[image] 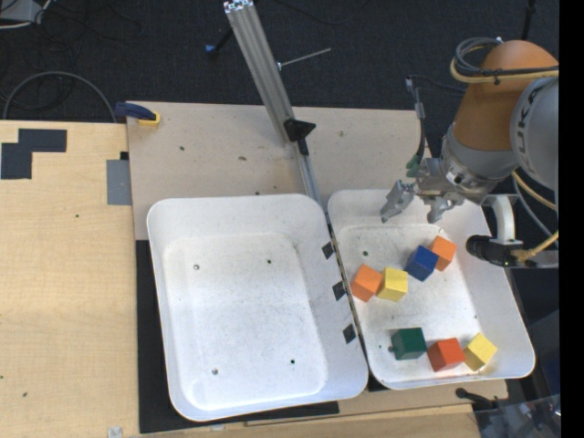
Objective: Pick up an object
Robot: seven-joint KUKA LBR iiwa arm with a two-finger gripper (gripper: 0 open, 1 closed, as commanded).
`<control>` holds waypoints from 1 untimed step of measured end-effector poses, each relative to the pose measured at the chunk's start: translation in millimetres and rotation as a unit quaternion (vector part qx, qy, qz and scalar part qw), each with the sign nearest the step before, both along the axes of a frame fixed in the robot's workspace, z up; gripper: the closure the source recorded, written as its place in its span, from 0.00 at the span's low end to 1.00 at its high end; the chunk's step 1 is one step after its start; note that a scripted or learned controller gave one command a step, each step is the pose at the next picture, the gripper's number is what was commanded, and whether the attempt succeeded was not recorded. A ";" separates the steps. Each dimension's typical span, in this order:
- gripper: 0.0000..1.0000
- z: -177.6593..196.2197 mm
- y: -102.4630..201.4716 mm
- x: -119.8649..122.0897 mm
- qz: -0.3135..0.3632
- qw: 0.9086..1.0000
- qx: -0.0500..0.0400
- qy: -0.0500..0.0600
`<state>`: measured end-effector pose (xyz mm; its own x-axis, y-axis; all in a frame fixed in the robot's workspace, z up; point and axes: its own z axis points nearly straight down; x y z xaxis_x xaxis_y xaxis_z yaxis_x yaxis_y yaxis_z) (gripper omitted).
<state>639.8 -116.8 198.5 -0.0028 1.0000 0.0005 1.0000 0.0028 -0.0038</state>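
Note:
My gripper [416, 206] hangs over the far edge of the right bin [511, 359], its two grey fingers spread open with nothing between them. Below it in that bin lie several small blocks: a blue block [422, 263] touching a small orange block [443, 251], and an orange block [366, 282] beside a yellow block [394, 284]. Nearer the front sit a green block [408, 343], a red block [445, 353] and a yellow block [481, 350]. The gripper is above and apart from all of them.
The left bin [173, 235] stands beside the right one, with black clips along the shared edge. A slanted aluminium bar [265, 62] rises behind the bins. A wooden board [55, 272] covers the bench at left.

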 end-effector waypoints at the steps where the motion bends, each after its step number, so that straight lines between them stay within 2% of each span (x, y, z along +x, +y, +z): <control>1: 1.00 10.0 0.3 0.2 0.001 1.000 0.000 0.000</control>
